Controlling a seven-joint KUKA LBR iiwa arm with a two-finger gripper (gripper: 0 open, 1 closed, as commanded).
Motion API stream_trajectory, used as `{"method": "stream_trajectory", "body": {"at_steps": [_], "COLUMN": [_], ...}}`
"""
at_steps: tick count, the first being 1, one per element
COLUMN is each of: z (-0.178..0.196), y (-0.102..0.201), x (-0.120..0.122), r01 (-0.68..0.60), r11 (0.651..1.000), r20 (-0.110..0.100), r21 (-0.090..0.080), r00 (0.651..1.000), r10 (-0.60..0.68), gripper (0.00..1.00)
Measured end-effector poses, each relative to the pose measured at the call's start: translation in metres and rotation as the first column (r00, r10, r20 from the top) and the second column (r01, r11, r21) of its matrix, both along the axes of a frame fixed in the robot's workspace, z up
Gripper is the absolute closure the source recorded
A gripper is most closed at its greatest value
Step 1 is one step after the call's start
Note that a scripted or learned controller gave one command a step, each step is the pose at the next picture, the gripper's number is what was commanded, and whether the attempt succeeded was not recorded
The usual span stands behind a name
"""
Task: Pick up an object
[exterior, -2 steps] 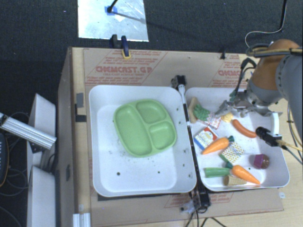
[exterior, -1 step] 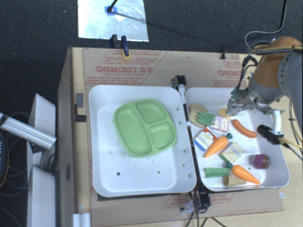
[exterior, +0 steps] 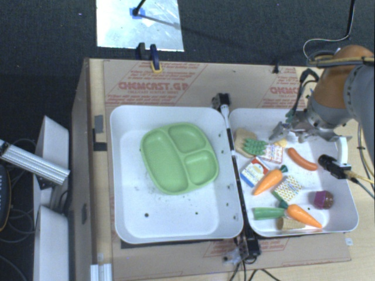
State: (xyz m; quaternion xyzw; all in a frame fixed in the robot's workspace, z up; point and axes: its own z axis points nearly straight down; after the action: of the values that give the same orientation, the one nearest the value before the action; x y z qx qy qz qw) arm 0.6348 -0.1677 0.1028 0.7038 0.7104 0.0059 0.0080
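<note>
Resting on a brown bench (exterior: 176, 84), 2 white bins (exterior: 126, 174) sit side by side

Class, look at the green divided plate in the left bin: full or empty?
Empty. The green divided plate shows three bare compartments.

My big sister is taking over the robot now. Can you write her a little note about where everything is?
Hand: low over the right bin's far end, near the green toy; nothing seen held.
Right bin: two carrots, a sausage, a purple piece, small boxes.
Left bin: green divided plate.
Done: nothing picked yet.
Left: grab one object and lift it.
</note>
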Motion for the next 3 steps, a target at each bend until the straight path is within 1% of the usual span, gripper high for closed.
{"method": "stream_trajectory", "body": {"at_steps": [1,2,3], "z": [-0.018,-0.018,-0.018], "y": [0.026,0.046,0.055], "x": [0.035,0.034,0.034], "r01": [0.004,0.004,0.004], "r11": [1.0,1.0,1.0], "r20": [-0.017,-0.017,-0.017], "r21": [0.003,0.002,0.001], "r00": [1.0,1.0,1.0], "r10": [-0.004,-0.004,-0.004], "gripper": [0.0,0.0,0.0]}}
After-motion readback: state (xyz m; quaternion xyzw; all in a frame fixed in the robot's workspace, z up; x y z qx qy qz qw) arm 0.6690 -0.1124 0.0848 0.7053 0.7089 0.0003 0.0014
